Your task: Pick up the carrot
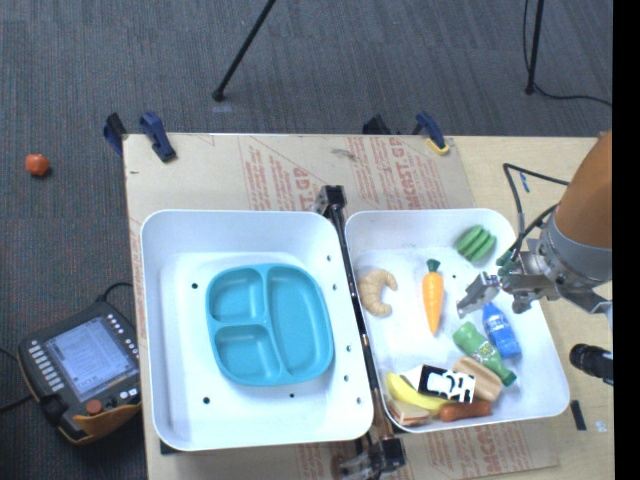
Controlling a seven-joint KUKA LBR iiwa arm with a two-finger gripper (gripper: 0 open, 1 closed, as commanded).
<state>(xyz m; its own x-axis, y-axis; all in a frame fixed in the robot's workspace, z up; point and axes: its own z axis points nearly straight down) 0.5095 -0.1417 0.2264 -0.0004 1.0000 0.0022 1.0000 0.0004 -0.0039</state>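
Observation:
The orange carrot [432,298] with its green top lies lengthwise in the middle of the right bin [400,230], its tip pointing toward the front. My gripper [500,297] hangs over the right side of that bin, a short way right of the carrot and just above a blue bottle [501,331]. Its fingers [478,293] stand spread and open, with nothing between them. The carrot is apart from the gripper and in full sight.
A croissant [377,290] lies left of the carrot and a green ridged piece [476,242] at the back right. A green bottle [482,350], banana [412,393], black-and-white carton [446,383] and sandwich crowd the front. The left bin [165,268] holds a blue divided plate [270,323].

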